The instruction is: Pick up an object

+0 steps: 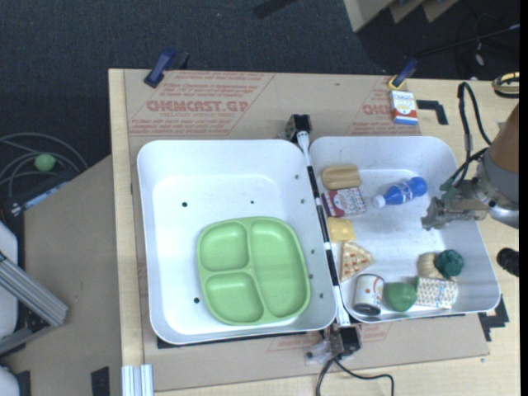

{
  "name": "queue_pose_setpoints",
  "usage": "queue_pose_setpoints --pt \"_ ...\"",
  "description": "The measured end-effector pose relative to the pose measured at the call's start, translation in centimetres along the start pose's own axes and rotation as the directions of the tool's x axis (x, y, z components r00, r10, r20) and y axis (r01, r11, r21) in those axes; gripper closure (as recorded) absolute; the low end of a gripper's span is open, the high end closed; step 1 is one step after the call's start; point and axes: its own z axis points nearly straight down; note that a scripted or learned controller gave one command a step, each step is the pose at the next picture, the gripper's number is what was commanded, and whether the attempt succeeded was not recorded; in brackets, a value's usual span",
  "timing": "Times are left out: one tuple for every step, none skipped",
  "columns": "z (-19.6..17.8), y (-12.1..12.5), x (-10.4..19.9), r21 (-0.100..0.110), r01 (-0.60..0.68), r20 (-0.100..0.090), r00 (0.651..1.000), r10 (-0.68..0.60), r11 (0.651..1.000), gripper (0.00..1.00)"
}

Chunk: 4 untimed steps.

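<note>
The right bin (396,148) holds several small objects. A tan bread roll (341,176) lies at its left, with a pink packet (346,201), a yellow wedge (339,228) and a pizza slice (355,261) below it. A clear bottle with a blue cap (400,193) lies in the middle. Along the front are a can (368,294), a green lump (401,296), a patterned packet (436,291), a beige piece (426,263) and a dark green ball (450,262). My gripper (439,214) hangs over the bin's right side, right of the bottle and above the ball, with nothing visibly in it.
The left bin (165,180) holds a green divided plate (252,269). A small orange-and-white box (403,107) lies on the board behind the right bin. Black cables (469,130) run along the right edge beside the arm (505,180).
</note>
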Motion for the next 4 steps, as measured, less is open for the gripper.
queue_pose_setpoints --pt "-5.1 3.2 -3.4 -0.004 0.0 0.003 1.0 0.0 1.0 1.0" --pt "-1.4 7.2 -0.6 -0.004 0.001 0.002 1.0 -0.001 1.0 1.0" --pt "-1.5 7.2 -0.7 -0.004 0.0 0.003 1.0 0.0 1.0 0.0" --pt "7.3 10.3 2.3 -0.018 0.001 0.009 1.0 0.0 1.0 0.0"
